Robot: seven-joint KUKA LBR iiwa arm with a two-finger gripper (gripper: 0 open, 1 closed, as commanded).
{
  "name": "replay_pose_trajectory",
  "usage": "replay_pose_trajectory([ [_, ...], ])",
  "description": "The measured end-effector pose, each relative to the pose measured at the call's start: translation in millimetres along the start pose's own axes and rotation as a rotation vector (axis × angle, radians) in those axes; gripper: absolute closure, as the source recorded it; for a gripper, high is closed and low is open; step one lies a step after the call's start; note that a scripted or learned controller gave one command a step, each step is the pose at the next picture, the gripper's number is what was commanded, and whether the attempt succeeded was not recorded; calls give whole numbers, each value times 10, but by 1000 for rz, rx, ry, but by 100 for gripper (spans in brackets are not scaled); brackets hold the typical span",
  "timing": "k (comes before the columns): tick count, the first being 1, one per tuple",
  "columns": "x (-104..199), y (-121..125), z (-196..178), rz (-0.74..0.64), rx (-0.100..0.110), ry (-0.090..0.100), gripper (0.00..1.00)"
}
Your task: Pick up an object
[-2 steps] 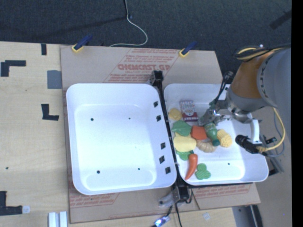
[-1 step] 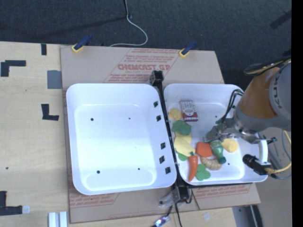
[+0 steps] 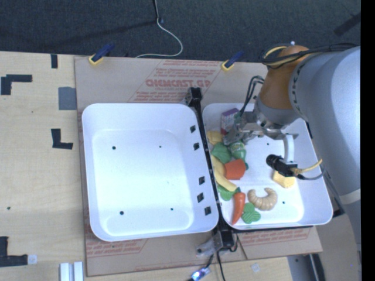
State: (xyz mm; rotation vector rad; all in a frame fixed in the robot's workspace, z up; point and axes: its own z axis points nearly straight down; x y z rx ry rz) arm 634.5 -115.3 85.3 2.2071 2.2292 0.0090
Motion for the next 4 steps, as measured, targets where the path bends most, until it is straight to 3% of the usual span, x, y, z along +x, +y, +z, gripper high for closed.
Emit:
replay_pose_trajectory([
  [1, 1010, 212, -1064, -3, -4, 3, 100],
  [2, 1135, -183, -1259, 8, 9, 0, 100],
  [3, 1249, -135, -1528, 7, 7, 0, 100],
  [4, 911, -406, -1976, 11, 6, -2, 100],
])
